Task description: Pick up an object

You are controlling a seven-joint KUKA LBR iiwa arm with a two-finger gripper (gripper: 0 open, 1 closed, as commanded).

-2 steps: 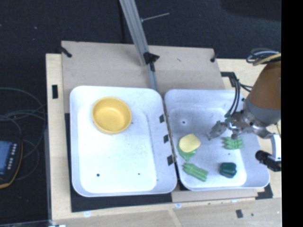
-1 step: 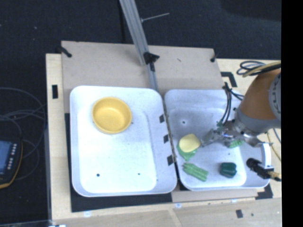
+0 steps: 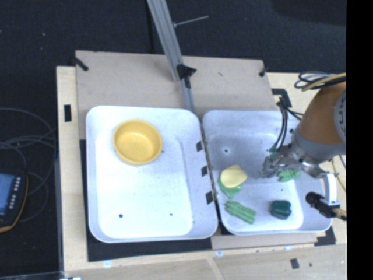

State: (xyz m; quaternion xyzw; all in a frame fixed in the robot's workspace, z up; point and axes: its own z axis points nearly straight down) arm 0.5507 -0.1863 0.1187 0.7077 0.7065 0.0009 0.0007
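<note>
Hand [image 3: 278,168] sits low in the right bin [image 3: 245,127], right of frame centre, down over a light green piece [image 3: 288,174]; can't tell its state or whether it has that piece. Yellow-green object [image 3: 232,178] just left, dark green block [image 3: 281,209] below, ridged green stick [image 3: 241,212] lower left, lying diagonally.

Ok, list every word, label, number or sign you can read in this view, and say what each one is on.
None can be read.
The handheld device at the left edge has a lit bluish screen, but anything on it is too small and blurred to read.
The yellow bowl, the two white bins and the green objects carry no visible print.
</note>
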